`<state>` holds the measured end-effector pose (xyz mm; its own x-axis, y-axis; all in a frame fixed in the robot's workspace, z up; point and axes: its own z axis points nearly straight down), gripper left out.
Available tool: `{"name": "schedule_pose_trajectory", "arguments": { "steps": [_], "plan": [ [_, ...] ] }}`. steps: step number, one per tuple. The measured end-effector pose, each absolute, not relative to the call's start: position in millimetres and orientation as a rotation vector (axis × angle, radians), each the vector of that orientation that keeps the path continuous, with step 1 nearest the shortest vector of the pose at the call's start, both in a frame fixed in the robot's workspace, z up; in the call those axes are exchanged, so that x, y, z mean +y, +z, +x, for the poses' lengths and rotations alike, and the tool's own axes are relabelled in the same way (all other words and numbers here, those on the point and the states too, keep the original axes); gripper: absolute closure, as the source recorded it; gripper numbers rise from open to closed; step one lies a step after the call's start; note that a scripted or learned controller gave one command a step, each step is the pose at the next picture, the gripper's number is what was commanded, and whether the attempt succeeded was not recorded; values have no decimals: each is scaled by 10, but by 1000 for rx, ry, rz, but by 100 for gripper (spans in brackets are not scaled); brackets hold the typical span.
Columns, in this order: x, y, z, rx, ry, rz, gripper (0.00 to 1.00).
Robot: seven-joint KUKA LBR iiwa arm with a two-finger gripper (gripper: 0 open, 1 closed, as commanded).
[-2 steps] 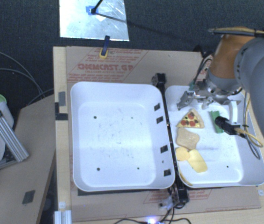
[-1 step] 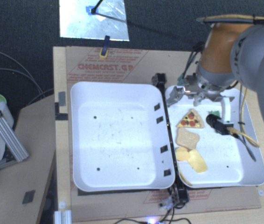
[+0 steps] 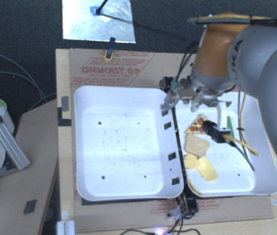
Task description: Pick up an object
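stage: early, you have nothing visibly lifted | pincer (image 3: 197,100) over right bin (image 3: 270,181), apart or together: can't tell | toast slice (image 3: 196,144), pizza slice (image 3: 195,126) lie in bin | left: grasp, lift

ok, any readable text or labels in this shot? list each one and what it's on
"CHEMCAST G9": large red print on the cardboard sheet, just behind the left bin; the last two characters are uncertain.
Smaller red lines above that print, same sheet: too blurred to read.
Red print on the sheet's front edge, below the bins: too small to read.
Dark lettering on the arm, on its grey casing: seen at an angle, unreadable.
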<state>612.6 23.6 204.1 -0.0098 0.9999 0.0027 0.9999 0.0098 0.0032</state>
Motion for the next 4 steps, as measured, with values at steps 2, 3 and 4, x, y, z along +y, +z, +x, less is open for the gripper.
{"name": "schedule_pose_trajectory", "arguments": {
  "steps": [2, 3, 4],
  "plan": [
    [185, 3124, 6129, 2229, 8, 2207, 100],
    [594, 3662, 5374, 2230, 12, 2210, 100],
    [1348, 4209, 4923, 2236, 15, 2204, 100]
  ]
}}
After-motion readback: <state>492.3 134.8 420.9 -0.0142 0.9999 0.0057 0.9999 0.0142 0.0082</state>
